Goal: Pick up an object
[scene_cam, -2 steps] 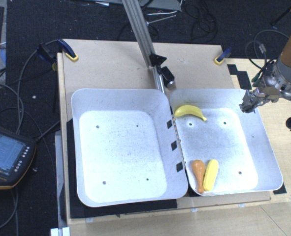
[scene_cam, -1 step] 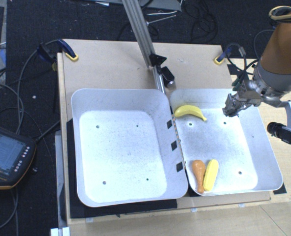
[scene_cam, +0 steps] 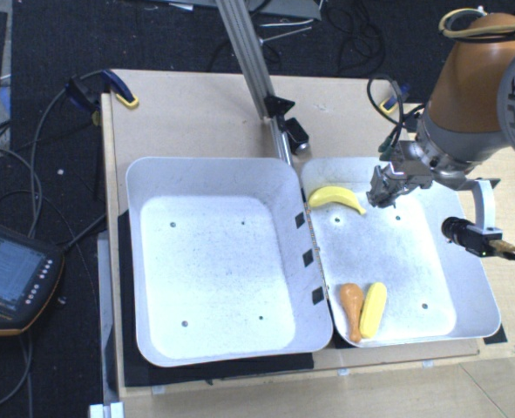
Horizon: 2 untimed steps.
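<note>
A yellow banana [scene_cam: 335,199] lies at the back left of the right bin [scene_cam: 431,259]. Near that bin's front edge sit an orange carrot-shaped piece [scene_cam: 352,307] and a yellow oblong piece [scene_cam: 373,309], side by side and touching. My gripper [scene_cam: 381,194] hangs over the back of the right bin, just right of the banana's tip, pointing down. Nothing shows between its fingers, and the dark fingertips are too small to read.
The left bin [scene_cam: 144,233] stands beside the right one, joined by black clips along the shared rim. A slanted aluminium rail [scene_cam: 250,55] rises behind the bins. A teach pendant [scene_cam: 9,277] lies off the bench at far left. Cables hang near the arm.
</note>
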Each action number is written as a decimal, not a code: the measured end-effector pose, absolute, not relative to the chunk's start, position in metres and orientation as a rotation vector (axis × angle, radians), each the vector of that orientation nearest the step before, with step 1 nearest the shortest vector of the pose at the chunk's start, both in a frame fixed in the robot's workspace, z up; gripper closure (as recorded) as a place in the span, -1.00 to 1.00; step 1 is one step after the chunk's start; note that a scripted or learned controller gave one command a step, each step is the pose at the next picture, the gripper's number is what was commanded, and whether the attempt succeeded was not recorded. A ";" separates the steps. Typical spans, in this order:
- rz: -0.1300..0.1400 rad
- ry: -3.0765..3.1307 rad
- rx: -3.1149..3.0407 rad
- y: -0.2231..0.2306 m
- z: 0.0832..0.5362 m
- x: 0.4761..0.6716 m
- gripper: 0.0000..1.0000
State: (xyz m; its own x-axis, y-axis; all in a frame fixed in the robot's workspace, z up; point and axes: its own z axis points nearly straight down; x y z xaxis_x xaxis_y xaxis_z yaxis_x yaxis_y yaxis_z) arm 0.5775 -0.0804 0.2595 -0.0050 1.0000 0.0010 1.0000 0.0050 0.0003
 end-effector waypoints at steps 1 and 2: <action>0.000 -2.225 -2.216 -0.032 0.248 0.559 1.00; -0.001 -2.227 -2.215 0.022 0.255 0.547 1.00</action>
State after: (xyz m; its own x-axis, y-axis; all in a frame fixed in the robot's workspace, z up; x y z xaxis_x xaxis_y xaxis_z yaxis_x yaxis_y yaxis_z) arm 0.5474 0.0219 0.2553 -0.0052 1.0000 0.0011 1.0000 0.0052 -0.0001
